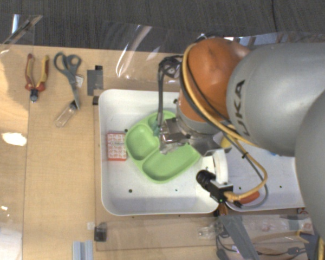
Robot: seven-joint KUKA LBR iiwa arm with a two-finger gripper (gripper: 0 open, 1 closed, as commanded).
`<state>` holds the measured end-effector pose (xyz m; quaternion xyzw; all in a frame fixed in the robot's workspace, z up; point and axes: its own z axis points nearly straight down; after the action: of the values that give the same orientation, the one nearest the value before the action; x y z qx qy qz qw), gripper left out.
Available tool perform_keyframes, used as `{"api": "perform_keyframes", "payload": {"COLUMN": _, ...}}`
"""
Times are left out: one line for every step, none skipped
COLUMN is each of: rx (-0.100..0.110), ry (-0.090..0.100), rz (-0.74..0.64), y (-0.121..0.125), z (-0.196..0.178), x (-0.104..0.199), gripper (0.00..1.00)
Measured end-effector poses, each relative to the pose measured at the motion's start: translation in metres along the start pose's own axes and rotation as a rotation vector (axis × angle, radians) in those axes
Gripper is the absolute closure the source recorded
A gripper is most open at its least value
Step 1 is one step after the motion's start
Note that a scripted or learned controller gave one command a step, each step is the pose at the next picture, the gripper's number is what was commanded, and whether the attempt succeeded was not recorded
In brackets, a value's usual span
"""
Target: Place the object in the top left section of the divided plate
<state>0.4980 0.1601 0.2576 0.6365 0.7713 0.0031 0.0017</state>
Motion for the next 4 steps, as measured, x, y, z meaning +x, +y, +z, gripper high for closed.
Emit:
{"api": "perform_keyframes", "payload": {"rx": 0.004, "ry": 0.0, "rz": 0.208, "y": -0.005, "z": 0.151, "x": 0.035, "gripper": 1.0}}
{"api": "perform_keyframes", "payload": {"rx": 0.002, "ry": 0.0, "rz": 0.12, "y": 0.012, "z": -0.028, "x": 0.075, "gripper": 1.0}}
{"api": "perform_keyframes", "payload": {"rx": -0.007, "ry": 0.004, "rz": -0.018, "y": 0.003, "z": 0.166, "x": 0.058, "gripper": 1.0}}
{"api": "perform_keyframes", "payload": {"rx": 0.001, "ry": 0.001, "rz": -0.08, "y": 0.01, "z": 0.027, "x": 0.069, "gripper": 1.0}}
